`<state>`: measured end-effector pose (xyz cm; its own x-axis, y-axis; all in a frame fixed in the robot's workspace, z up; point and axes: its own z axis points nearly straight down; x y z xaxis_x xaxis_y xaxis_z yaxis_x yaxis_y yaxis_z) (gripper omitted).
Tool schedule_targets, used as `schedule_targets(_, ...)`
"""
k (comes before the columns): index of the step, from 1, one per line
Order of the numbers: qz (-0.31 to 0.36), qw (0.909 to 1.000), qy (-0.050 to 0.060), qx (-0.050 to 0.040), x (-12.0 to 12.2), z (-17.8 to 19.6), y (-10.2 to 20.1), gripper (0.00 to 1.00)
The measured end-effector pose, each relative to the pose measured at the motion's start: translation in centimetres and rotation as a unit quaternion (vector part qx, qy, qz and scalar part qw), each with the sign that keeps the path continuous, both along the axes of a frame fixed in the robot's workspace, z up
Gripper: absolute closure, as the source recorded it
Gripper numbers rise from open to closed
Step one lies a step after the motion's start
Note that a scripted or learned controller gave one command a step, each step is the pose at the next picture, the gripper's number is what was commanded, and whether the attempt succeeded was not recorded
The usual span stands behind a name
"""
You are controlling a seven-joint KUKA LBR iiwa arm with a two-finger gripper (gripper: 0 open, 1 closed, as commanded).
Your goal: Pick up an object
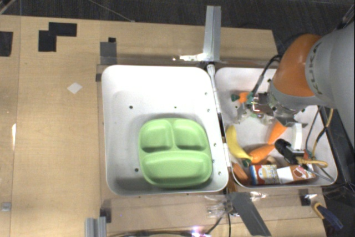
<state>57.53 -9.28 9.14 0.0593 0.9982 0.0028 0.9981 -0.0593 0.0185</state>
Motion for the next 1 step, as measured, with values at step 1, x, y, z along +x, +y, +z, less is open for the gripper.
schedule_targets(1,0.015,0.9999,0.0,-0.0016,-4.93,0.09,-2.38,0.0)
